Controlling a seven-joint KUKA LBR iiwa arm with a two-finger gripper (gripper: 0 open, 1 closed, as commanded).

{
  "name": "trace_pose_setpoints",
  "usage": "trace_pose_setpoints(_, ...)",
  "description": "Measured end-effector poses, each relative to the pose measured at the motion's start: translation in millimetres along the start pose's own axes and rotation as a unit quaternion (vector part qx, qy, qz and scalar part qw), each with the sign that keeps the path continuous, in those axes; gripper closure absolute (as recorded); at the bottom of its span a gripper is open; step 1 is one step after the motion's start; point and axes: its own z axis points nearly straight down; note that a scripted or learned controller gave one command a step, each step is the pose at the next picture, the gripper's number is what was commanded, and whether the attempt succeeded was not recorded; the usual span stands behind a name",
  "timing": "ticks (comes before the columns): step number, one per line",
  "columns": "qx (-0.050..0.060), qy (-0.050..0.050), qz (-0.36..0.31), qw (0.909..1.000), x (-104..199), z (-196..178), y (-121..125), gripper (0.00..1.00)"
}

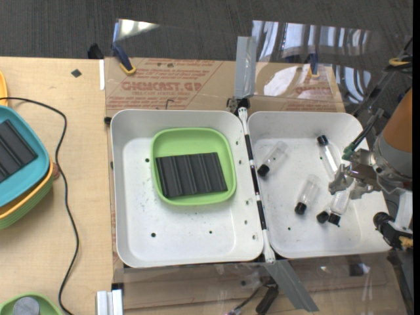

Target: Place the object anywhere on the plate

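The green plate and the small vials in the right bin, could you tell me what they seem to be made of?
The green plate looks like moulded plastic: uniform matte lime colour, rounded rim. The dark ribbed insert on it seems to be rubber or plastic, though that is uncertain. The vials look like clear plastic or glass, see-through with black caps.

the wooden bench [59,241] carries two shallow white bins side by side, touching along their inner rims: the left bin [131,241] and the right bin [289,245]. a flattened cardboard sheet [170,84] lies under their far edges. at the far left sits a stack of teal and green trays [23,176], with a black cable [65,195] curving across the wood just beside it.
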Motion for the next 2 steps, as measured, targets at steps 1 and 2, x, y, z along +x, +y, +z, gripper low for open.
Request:
trace_pose_setpoints(1, 0.0, 0.0, 0.0, 1.0, 0, 0, 0, 0.0)
trace_pose_setpoints(2, 0.0, 0.0, 0.17, 0.9854, -45, -75, 10, 0.0)
